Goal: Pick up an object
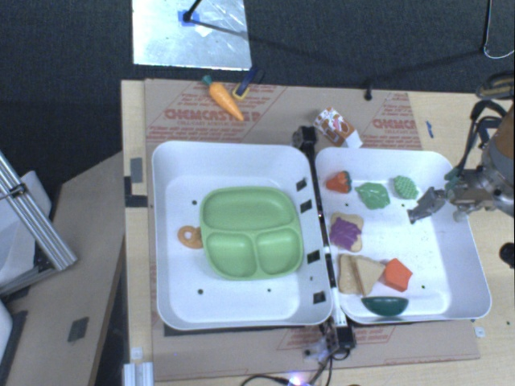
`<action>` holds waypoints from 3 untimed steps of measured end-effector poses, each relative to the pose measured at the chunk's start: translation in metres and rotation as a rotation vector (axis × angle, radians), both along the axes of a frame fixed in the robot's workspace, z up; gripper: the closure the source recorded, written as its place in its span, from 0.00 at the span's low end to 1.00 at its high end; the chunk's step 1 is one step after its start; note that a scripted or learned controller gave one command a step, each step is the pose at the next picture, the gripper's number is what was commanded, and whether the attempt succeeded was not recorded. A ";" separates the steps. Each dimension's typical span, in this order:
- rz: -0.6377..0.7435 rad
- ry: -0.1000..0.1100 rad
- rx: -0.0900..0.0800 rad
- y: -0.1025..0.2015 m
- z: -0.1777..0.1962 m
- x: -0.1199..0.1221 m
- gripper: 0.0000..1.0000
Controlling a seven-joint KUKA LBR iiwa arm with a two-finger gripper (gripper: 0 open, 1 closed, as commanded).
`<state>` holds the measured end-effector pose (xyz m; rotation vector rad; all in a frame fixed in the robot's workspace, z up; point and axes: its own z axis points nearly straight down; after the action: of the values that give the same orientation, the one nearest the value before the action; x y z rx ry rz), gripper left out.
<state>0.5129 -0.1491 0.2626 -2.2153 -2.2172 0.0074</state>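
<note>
Camera view: two white bins side by side on the bench.
Gripper [422, 208]: over the right bin [471, 288], toward 3 o'clock — nothing visible between its tips; how far apart they stand cannot be told.
Right bin contents: red piece [339, 182] at 11 o'clock, two green pieces [372, 195] [405, 187] at 12, purple piece [346, 232] at 9, orange block [397, 274] and bread slice [358, 274] near 6.
Left bin [173, 296]: green tray [249, 232] — small pretzel [190, 236] at its 9 o'clock.
</note>
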 end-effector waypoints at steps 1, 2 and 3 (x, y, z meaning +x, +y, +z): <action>0.003 -0.010 -0.002 0.000 0.005 0.002 0.00; 0.001 -0.006 -0.001 0.011 -0.046 0.002 0.00; 0.000 -0.006 -0.001 0.009 -0.088 0.000 0.00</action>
<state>0.5125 -0.1402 0.1746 -2.2182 -2.2207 0.0021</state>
